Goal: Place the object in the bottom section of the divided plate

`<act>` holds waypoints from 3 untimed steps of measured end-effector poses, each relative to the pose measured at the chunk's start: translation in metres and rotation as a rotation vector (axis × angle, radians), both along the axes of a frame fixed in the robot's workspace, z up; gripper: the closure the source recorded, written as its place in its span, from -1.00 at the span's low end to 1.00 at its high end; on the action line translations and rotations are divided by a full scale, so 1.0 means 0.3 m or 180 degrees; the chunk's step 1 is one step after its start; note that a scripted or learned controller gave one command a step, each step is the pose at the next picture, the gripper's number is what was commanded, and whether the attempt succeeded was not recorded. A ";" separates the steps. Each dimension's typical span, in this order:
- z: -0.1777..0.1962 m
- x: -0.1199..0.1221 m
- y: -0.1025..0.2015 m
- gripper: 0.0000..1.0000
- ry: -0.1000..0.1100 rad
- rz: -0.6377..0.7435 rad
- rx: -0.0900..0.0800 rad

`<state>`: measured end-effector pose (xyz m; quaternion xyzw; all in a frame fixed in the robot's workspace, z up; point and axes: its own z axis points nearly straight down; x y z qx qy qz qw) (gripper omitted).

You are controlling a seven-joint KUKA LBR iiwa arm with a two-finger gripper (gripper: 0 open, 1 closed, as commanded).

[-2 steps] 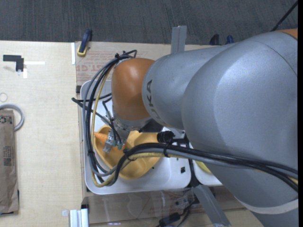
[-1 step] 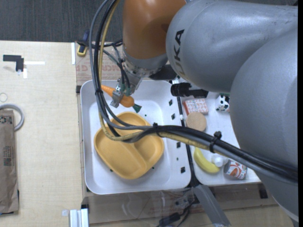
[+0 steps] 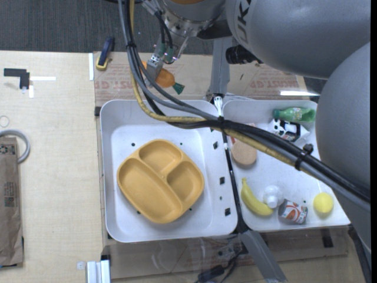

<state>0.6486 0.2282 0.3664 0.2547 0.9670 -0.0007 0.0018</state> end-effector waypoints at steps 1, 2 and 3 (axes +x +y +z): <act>-0.483 -0.094 0.001 1.00 0.0005 0.0785 0.0000; -0.552 -0.292 -0.124 1.00 0.0008 0.0846 -0.0001; -0.553 -0.098 0.003 1.00 -0.0002 0.1739 0.0001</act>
